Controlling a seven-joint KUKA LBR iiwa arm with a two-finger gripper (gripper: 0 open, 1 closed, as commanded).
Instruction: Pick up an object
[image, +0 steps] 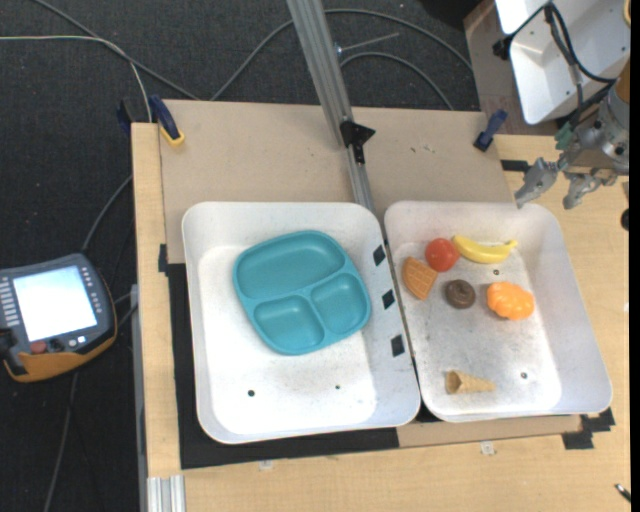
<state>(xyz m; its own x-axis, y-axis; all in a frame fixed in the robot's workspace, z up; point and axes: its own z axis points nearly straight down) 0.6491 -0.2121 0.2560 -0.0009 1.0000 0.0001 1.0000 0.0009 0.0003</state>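
Observation:
The right bin (575, 300) holds a red tomato (441, 253), a yellow banana (485, 248), an orange wedge of bread (419, 278), a brown doughnut (460, 293), an orange fruit (510, 300) and a tan cone (468, 381). My gripper (555, 187) hangs open above the bin's far right corner, well clear of the toys, with nothing between its fingers (530, 182).
A teal divided plate (300, 291) lies in the left bin (230, 400). A metal post (335, 90) slants up from between the bins. A tablet-like pendant (50, 310) sits off the bench at left. Blue clamps (168, 122) grip the board's far corners.

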